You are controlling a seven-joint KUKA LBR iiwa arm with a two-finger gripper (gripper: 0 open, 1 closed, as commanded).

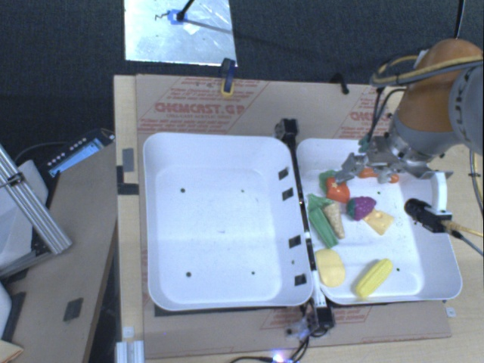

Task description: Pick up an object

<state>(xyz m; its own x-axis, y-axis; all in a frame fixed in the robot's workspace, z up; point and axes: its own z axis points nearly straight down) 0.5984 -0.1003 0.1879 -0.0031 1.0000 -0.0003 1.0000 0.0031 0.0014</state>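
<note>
my gripper (pixel 355 169) over right bin (pixel 439 271), jaw state, can't tell. corn (pixel 374 277) lies diagonal near front, tip toward upper right. same bin: grapes (pixel 361 206), tomato (pixel 338 190), lemon (pixel 330 267).

Illumination was bright and even across my bench. Both white bins (pixel 219 225) reflected strongly, and the left one approached overexposure on its floor, though its small dark holes remained visible. A square metallic sheet (pixel 180 20) at the top of the view produced patchy glare. Shadows were soft and short: a faint one lay along the bin walls, and a thin one sat beneath the yellow corn (pixel 375 277). The dark floor surrounding the bench was underexposed, with visible grain. Overall sharpness was moderate; lettering on the cardboard (pixel 200 106) was legible but soft. My arm (pixel 439 89) showed slight blur at its edges.
</note>
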